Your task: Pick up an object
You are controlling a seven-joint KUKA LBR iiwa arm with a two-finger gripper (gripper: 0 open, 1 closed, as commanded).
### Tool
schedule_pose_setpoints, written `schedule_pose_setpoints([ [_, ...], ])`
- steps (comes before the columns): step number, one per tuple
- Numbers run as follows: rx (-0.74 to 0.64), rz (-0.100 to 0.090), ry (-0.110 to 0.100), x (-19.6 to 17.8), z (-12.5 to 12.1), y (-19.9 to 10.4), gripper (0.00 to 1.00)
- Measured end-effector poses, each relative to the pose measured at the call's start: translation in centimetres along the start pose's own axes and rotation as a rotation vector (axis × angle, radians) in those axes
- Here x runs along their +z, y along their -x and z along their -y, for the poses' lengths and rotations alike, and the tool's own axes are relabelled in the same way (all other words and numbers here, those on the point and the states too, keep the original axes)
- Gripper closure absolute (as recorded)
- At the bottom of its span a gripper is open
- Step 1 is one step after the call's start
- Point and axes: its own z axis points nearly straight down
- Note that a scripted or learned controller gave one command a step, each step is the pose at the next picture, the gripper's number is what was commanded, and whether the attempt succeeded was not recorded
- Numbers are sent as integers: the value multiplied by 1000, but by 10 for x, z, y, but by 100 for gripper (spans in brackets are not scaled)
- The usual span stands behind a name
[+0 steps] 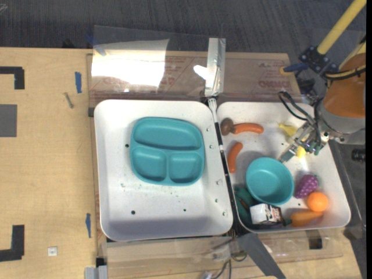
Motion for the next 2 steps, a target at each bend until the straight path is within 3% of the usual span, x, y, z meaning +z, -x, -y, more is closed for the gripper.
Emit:
schedule_pose_setpoints([
  [1,21,-6,-2,0,-2,3,0],
  [2,21,14,-2,-13,-1,8,100],
])
